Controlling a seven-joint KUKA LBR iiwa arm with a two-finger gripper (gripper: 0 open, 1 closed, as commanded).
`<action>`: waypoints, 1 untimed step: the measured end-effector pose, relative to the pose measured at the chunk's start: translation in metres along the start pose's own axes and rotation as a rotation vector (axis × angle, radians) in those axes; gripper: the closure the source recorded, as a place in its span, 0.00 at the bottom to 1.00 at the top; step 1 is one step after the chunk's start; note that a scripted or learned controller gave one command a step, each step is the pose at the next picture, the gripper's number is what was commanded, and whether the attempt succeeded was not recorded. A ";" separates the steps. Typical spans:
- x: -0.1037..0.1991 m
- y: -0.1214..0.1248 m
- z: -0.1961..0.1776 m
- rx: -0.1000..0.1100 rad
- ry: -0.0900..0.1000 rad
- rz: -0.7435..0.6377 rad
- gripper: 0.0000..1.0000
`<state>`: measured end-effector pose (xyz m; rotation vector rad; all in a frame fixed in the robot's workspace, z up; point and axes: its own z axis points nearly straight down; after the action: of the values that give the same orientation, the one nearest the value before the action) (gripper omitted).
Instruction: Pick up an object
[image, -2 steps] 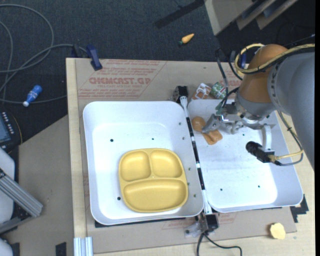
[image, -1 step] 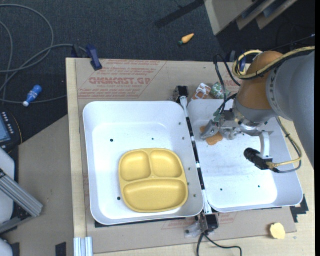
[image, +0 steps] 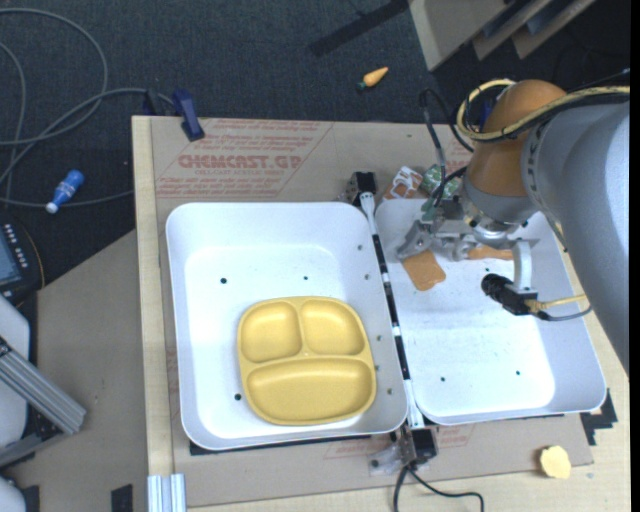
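Orange piece (image: 426, 270) just below pincer (image: 432, 238), right bin (image: 500, 390)

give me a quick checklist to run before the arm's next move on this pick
1. Gripper placed over the right bin: ok, it sits above that bin's upper left part.
2. A target lies near the gripper: ok, a small orange-brown piece sits on the bin floor just below it.
3. Piece between the fingers: cannot tell, the wrist hides that spot.
4. Black cable clear of the pick: cannot tell, it hangs beside the gripper over the bin.
5. Yellow divided plate out of the way: ok, it lies in the left bin, apart from the arm.
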<state>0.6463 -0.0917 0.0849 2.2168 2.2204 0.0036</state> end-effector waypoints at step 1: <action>-0.006 -0.001 0.000 0.003 0.000 0.002 0.00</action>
<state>0.6452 -0.0974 0.0847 2.2203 2.2197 0.0009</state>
